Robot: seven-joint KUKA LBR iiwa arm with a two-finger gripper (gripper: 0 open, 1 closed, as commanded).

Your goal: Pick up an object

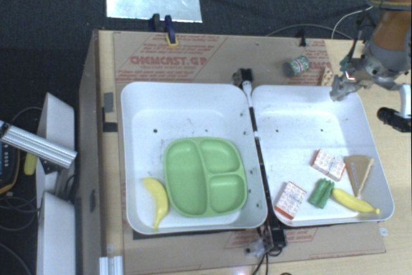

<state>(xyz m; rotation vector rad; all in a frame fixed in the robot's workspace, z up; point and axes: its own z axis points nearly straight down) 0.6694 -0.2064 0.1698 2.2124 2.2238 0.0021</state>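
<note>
The right bin (302, 114) holds two small red-and-white cartons (328, 164) (290, 198), a green object (320, 193), a yellow banana (354, 201) and a tan wedge (358, 171), all near its front right. My gripper (340, 91) hangs over the bin's far right corner, well apart from these objects. Nothing shows between its fingers.
The left bin (148, 106) bears a green divided plate (205, 176) and a second banana (156, 199) at its front left. A small tin (297, 65) lies on the cardboard behind the right bin. A cable (302, 29) runs along the back.
</note>
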